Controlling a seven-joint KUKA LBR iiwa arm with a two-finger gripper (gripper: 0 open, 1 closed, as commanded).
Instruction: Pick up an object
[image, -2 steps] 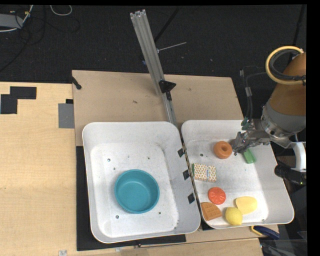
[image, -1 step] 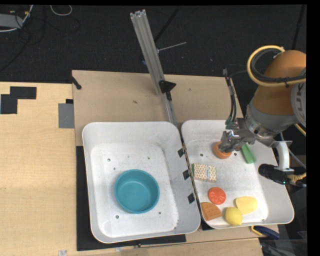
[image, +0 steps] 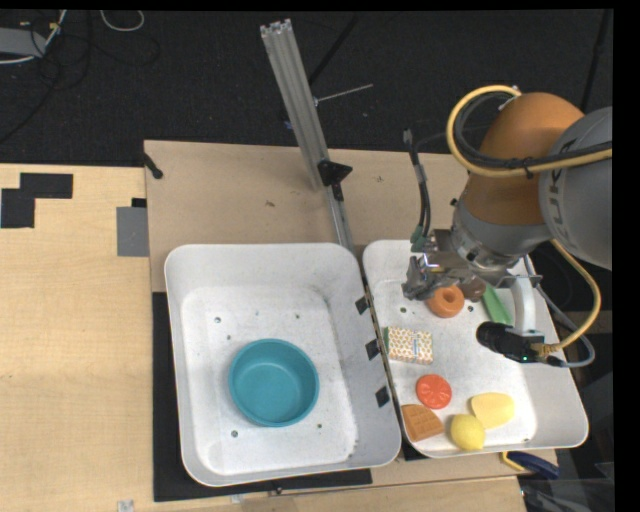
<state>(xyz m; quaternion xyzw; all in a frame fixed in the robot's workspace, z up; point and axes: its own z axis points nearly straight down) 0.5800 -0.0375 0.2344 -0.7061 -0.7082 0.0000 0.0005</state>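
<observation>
Gripper (image: 428, 272) low in the right white bin (image: 560, 415), just beside a small orange ring-shaped object (image: 447, 301); whether it is spread or pinching cannot be told.
Nearer the camera than the ring lie a patterned square packet (image: 409, 345), a red disc (image: 433, 390), and two yellow lumps (image: 480, 419). A teal round bowl (image: 274, 381) sits in the left white bin (image: 200, 275).

Glossy teal plastic bowl (image: 274, 381) in a matt white bin (image: 190, 290); bare wooden bench (image: 70, 330).
</observation>
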